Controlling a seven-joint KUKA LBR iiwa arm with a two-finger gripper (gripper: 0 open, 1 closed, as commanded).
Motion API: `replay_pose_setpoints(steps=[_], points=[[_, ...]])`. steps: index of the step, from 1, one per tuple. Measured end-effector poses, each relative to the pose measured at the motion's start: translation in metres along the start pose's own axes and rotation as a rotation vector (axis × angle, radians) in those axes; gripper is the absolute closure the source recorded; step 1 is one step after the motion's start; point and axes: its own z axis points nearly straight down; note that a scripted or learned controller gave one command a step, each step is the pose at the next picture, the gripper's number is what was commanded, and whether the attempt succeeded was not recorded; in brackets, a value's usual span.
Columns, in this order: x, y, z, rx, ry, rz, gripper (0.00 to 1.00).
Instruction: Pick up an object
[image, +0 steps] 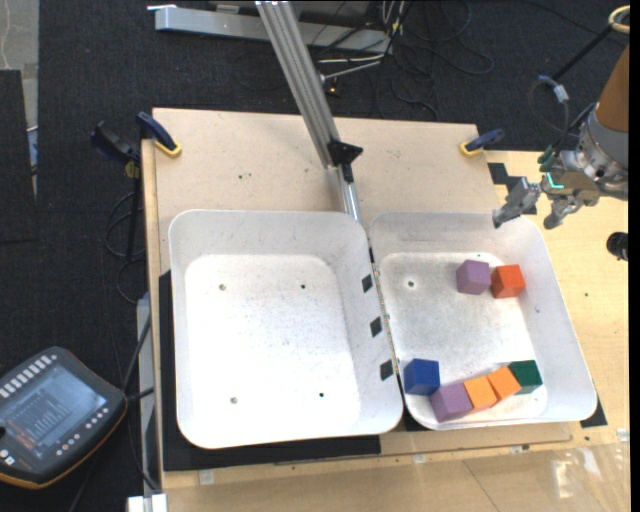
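**End effector spread and empty above the right bin's far corner**

At the far left, off the worktop, a teach pendant lies on the dark floor. The left bin sits next with nothing but specks on its floor. A metal pole slants down to the seam between the two bins. In the right bin, a blue cube lies near the front left corner, and just beside it a purple cube, an orange cube and a green cube run in a touching row along the front wall. Farther back, another purple cube and an orange-red cube sit side by side, touching. At the right, the end effector hangs over the bin's far right rim, its two fingers apart with nothing between them, well clear of every cube. The orange band of the arm shows at the upper right edge.
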Motion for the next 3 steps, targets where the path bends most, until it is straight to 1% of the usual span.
replay_pose_setpoints(steps=[1, 2, 3], points=[[0.000, 0.001, -0.003, -0.004, -0.002, -0.002, 0.00], [0.002, 0.007, 0.059, 0.000, -0.001, -0.002, 0.00], [0.003, 0.007, 0.103, 0.000, -0.001, 0.000, 0.00]])
